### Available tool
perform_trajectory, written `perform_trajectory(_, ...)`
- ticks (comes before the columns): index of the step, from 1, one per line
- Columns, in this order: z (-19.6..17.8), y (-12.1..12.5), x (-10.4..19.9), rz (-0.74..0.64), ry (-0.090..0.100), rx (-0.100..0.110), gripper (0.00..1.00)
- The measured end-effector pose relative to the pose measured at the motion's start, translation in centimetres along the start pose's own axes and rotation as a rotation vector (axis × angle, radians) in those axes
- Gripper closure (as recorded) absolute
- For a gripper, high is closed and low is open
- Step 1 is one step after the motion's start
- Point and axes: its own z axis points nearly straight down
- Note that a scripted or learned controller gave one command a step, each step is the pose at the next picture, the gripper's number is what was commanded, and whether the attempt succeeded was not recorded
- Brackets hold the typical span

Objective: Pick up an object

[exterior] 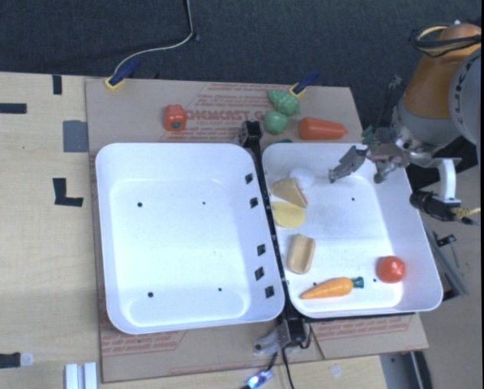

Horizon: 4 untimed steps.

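Lighting even and fairly bright, diffuse from overhead. Both white bins near blown out, faint glare sheen on the left bin's floor, wall detail washed. Shadows soft and short: a weak one under the gripper on the right bin's floor. Dark cloth at top underexposed, little texture. Overall soft and low-res, mild noise, small items slightly fuzzy. No obvious edge distortion.

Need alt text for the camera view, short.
The grey arm's gripper hovers, open and holding nothing, over the far end of the right white bin, which holds an orange toy carrot, a red ball and tan bread-like pieces. The left white bin sits alongside.
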Motion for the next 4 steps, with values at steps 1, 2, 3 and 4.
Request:
perform_trajectory(1,8.3,0.4,4.5,0.001,0.000,-0.001,0.00)
perform_trajectory(2,10.1,3.9,3.0,-0.009,0.014,0.028,0.00)
perform_trajectory(3,9.7,4.4,6.2,-0.002,-0.007,-0.009,0.00)
perform_trajectory(4,8.9,-5.1,5.1,0.004,0.001,0.005,0.00)
